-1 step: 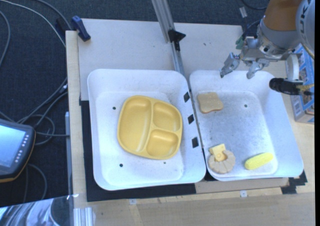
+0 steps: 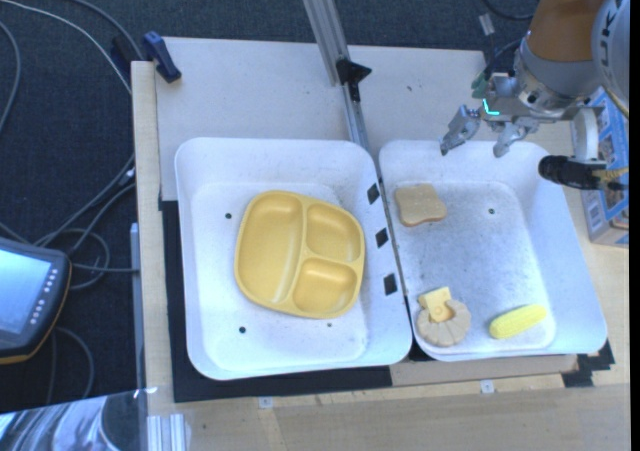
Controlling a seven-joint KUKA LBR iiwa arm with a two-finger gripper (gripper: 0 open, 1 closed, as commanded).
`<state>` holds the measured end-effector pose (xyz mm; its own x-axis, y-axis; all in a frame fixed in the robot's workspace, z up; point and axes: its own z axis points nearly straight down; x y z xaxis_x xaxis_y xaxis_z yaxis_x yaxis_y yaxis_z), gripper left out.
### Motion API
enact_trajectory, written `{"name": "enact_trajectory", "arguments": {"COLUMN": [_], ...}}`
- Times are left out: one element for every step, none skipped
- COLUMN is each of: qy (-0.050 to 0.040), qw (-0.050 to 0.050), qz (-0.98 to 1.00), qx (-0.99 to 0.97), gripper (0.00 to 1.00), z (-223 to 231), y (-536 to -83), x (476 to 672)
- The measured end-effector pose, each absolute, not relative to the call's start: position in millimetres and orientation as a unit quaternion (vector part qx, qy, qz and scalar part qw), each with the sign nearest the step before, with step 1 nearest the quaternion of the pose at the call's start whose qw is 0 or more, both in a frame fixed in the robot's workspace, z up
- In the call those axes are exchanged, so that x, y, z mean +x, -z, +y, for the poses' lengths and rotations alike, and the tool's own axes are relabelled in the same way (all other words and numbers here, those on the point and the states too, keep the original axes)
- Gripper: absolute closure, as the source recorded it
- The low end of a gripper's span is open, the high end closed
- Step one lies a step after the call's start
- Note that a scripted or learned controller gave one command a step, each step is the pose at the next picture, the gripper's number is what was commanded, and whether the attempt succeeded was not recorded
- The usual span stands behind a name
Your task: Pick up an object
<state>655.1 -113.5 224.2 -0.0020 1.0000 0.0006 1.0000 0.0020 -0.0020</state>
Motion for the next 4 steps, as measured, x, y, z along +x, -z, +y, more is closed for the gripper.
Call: {"name": "enact_trajectory", "arguments": {"qy": [-0.0022,-0.0023,-0.0006,0.0023], "qw": [0.003,0.003,0.0,-0.002], "qz": [-0.708,-0.707,-0.707,-0.708], "qx": [-0.706,-0.707,-0.707,-0.707], "gripper": [0.0,0.0,0.0,1.0], "z": [-104.9,-114.5,-114.4,-113.3], "y": [-164.8,-110.8,-93.2,-107.3], "x": [656.2,658.1,658.6,661.0]}}
